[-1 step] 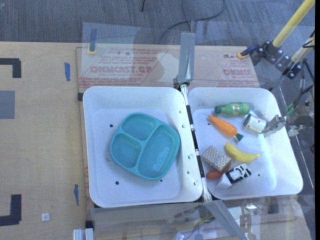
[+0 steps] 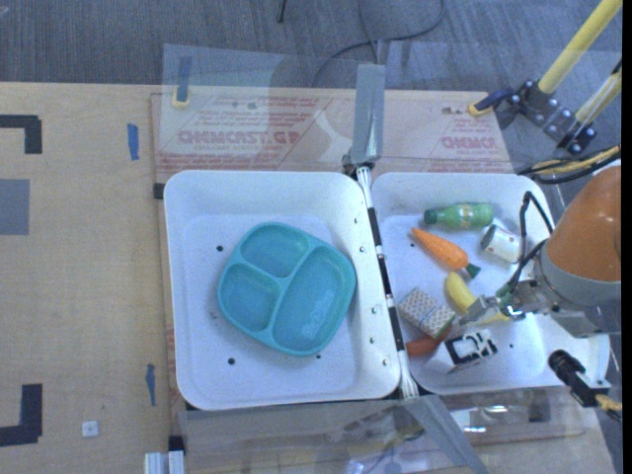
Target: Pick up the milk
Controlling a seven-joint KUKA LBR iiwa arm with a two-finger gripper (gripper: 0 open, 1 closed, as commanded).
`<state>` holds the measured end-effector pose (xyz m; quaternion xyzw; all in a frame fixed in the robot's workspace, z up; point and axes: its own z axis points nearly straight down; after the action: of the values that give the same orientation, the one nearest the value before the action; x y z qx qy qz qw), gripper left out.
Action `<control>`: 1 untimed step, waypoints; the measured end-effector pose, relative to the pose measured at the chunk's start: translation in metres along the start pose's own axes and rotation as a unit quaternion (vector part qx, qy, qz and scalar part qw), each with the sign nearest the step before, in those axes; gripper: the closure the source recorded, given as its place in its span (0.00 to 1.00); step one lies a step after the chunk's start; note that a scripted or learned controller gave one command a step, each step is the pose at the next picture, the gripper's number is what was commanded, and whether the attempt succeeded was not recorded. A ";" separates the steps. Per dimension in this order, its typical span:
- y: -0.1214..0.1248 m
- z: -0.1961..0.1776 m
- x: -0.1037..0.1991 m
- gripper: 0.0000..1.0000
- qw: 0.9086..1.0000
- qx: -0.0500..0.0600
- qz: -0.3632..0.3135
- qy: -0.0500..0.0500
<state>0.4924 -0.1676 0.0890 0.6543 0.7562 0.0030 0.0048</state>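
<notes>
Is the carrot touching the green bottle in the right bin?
Apart. In the camera view, the carrot lies below the green bottle, and a strip of white bin floor shows plainly between them.

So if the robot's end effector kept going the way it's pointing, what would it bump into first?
Probably the yellow banana. The end effector points left toward it, with the patterned box just beyond, though depth is hard to judge from above.

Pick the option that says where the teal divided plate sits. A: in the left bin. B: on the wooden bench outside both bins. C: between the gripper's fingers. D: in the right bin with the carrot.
A: the teal divided plate lies flat on the floor of the left bin, while the carrot lies in the right bin.
</notes>
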 end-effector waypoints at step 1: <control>0.000 -0.001 0.068 0.00 0.999 -0.001 0.032 0.000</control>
<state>0.4830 -0.1007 0.0897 0.6780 0.7350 0.0035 0.0051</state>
